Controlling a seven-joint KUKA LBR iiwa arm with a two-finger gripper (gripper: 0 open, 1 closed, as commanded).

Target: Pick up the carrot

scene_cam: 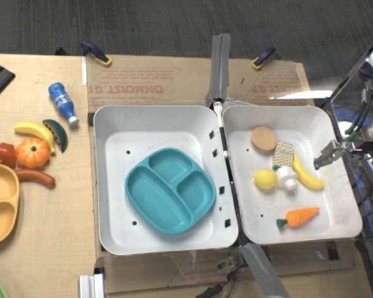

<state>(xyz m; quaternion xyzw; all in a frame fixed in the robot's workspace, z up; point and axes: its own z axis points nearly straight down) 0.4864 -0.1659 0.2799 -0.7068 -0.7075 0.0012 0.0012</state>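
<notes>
Carrot (pixel 298 217): lying flat in right bin (pixel 336 228), near its front edge, alone in that corner. Orange body, green top.
Carrot axis: long axis runs roughly left-right, tilted slightly; green end toward bin centre-left, pointed tip toward the right wall and a bit further back.
Hand (pixel 326 156): at right edge of right bin, over the right wall, roughly level w/ the banana. Fingers look apart, nothing between them; small and dark here, so not 100% sure.
Key relation: carrot lies forward of the hand (toward the front edge) and a little to the left in the view. Well apart, no contact.
Neighbours: banana (pixel 306 172) sits between hand and the rest of the cluster; lemon (pixel 265 179), white piece (pixel 287 179), patterned cracker (pixel 283 154) and tan round piece (pixel 264 138) all further back than the carrot. Clear floor around the carrot itself.
Left bin (pixel 105 166): holds teal divided plate (pixel 169 191); irrelevant to the pick.
Surface, left side: blue bottle (pixel 63 103), toy fruit, yellow tray; not in play.
Step, my read: approach not yet started; hand needs to travel toward the front of the bin, then descend.
Next move calls for: fingers closing across the short width, i.e. roughly front-to-back, around mid-body.
Risk: carrot close to front wall; a finger could hit the rim.
</notes>
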